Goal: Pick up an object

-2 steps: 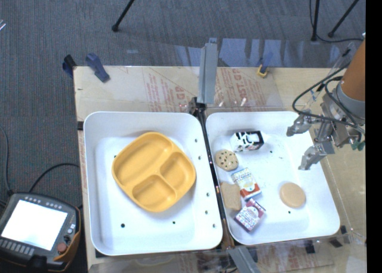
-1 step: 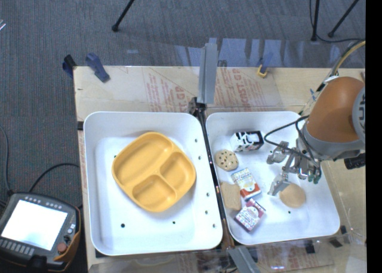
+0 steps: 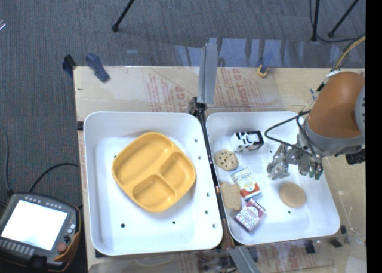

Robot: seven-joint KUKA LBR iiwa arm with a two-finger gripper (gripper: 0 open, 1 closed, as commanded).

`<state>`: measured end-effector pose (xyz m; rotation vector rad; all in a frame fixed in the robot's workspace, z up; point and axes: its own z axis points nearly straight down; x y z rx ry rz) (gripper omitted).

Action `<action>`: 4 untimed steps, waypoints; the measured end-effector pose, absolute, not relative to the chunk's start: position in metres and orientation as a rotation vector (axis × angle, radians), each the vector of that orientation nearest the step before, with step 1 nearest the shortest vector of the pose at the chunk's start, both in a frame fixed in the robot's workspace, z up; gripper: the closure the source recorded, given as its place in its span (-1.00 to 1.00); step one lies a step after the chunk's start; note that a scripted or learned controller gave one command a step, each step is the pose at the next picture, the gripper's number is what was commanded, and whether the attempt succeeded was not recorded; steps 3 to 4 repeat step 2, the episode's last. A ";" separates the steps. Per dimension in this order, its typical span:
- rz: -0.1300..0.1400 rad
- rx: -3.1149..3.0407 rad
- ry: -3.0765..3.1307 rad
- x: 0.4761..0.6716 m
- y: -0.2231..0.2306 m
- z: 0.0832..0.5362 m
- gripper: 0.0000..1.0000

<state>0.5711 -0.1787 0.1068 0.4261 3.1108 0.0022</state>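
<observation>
My gripper (image 3: 295, 168) hangs low over the right bin (image 3: 316, 221), toward its right side, under the orange wrist band (image 3: 334, 110). Just below it lies a round tan disc (image 3: 292, 195), apart from the gripper. To its left sit a black-and-white cow-patterned item (image 3: 248, 140), a round cookie (image 3: 226, 159), a small red and white carton (image 3: 246, 183), a tan cracker (image 3: 231, 196) and a red packet (image 3: 250, 215). I see nothing held in the gripper.
The left bin (image 3: 101, 224) holds a yellow divided plate (image 3: 154, 171). A grey upright post (image 3: 208, 77) stands behind the seam between the bins. A control pendant (image 3: 37, 227) lies on the floor at the lower left.
</observation>
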 end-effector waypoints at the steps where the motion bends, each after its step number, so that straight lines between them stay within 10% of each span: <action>1: 0.001 0.983 2.982 0.531 -0.123 0.190 1.00; 2: 0.001 0.535 3.098 0.492 -0.064 0.187 1.00; 4: 0.001 0.535 3.098 0.492 -0.064 0.187 1.00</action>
